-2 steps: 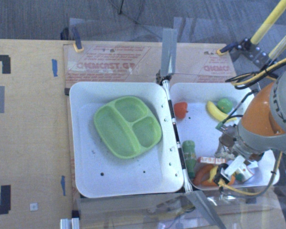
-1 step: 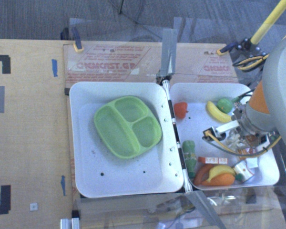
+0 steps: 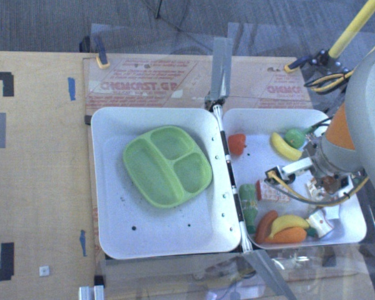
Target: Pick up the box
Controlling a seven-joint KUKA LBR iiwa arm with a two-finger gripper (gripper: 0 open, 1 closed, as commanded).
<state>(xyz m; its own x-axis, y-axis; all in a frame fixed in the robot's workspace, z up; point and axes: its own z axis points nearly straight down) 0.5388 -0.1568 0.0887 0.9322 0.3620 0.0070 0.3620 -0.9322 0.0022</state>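
Approach step — hand [image 3: 312,183] hovers low in right bin [image 3: 356,227], grip state cannot tell. Box [image 3: 272,191] lies just beside. Next move — shift over box, descend straight.

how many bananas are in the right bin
2. One banana lies near the back of the right bin, beside a green toy. The second banana lies at the front, on top of the orange and red toys. The arm may hide more.

One fixed camera looked down at a slant from above the bench [image 3: 37,167]; both white bins [image 3: 112,230] fitted inside; the arm [image 3: 362,105] entered from the right.
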